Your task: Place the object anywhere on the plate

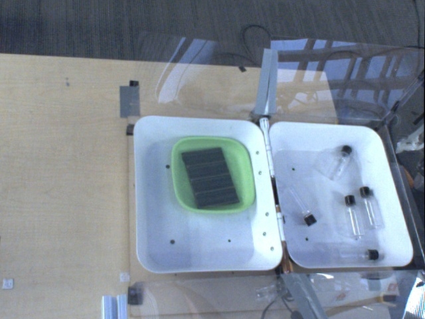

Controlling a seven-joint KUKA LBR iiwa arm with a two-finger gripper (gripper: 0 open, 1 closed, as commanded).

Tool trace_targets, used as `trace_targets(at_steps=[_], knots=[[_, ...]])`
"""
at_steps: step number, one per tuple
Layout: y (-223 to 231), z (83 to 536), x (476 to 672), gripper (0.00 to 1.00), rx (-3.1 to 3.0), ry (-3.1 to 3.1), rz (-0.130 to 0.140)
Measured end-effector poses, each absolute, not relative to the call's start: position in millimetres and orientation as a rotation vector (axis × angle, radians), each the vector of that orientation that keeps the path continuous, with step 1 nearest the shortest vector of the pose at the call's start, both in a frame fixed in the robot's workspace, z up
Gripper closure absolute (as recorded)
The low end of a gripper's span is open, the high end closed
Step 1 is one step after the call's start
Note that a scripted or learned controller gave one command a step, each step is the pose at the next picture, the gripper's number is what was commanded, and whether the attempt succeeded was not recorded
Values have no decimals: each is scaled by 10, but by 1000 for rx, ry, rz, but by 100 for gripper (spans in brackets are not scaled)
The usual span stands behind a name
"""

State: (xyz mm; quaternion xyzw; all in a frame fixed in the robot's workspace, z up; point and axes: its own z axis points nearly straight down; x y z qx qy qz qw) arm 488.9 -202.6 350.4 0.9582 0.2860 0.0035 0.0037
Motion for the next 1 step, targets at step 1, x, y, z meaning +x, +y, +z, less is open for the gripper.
trace_targets(at_steps=[1], knots=[[-2054, 3521, 4888, 0, 3038, 774, 10]])
